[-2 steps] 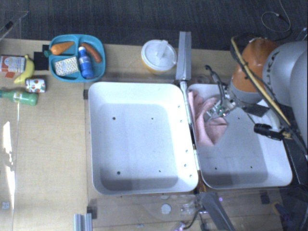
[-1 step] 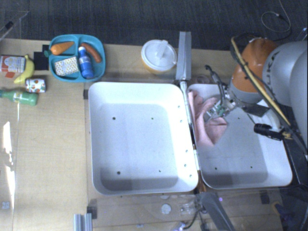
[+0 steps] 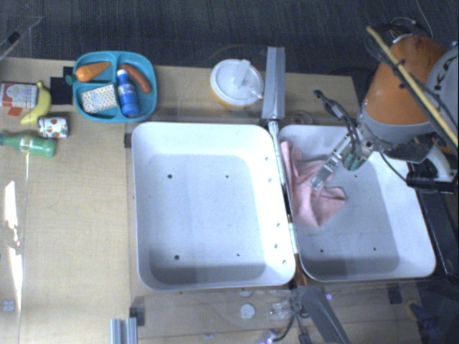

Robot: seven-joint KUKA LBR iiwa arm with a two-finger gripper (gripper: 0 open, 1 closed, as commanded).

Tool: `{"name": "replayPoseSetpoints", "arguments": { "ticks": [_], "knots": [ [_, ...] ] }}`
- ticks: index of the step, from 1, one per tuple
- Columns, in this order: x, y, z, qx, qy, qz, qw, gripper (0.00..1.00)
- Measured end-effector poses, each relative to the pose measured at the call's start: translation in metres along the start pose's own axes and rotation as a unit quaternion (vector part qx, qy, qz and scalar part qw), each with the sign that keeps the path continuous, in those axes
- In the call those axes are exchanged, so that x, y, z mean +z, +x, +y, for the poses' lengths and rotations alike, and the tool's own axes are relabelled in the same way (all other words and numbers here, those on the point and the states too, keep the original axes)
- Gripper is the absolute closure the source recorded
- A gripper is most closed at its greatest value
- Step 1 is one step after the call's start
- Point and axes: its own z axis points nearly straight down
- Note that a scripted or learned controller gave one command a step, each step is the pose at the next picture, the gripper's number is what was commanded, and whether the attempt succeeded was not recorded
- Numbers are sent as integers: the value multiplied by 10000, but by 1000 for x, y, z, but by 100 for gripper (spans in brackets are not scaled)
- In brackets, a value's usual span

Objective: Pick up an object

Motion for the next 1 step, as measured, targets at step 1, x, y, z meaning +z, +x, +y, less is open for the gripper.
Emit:
{"name": "replayPoseSetpoints", "arguments": {
  "ticks": [1],
  "knots": [
    [2, -68, 16, -803, 0, -6, 9968, 0]
  ]
}}
